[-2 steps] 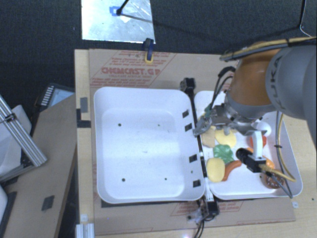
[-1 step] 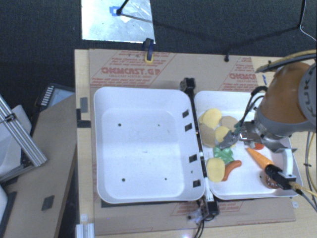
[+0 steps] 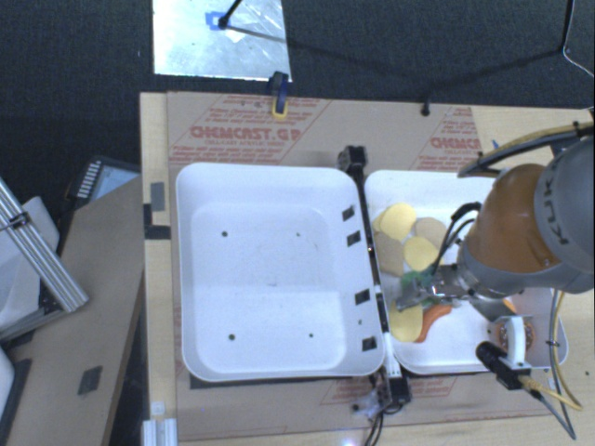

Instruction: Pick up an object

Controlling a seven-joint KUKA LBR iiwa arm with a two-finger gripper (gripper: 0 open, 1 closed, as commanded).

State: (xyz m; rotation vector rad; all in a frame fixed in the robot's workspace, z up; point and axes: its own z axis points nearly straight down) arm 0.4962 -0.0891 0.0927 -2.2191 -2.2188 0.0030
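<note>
Where gripper (image 3: 416, 293) reaches: yellow discs (image 3: 398, 220).

Both bins, left (image 3: 270, 268) and right (image 3: 465, 347), look like smooth, slightly glossy white plastic. They rest on a matt tan board (image 3: 251, 128) with red print, seemingly paper-faced. Behind the board lies a shiny metallic sheet (image 3: 218, 26) on dark, rough, carpet-like flooring (image 3: 418, 26).
</note>
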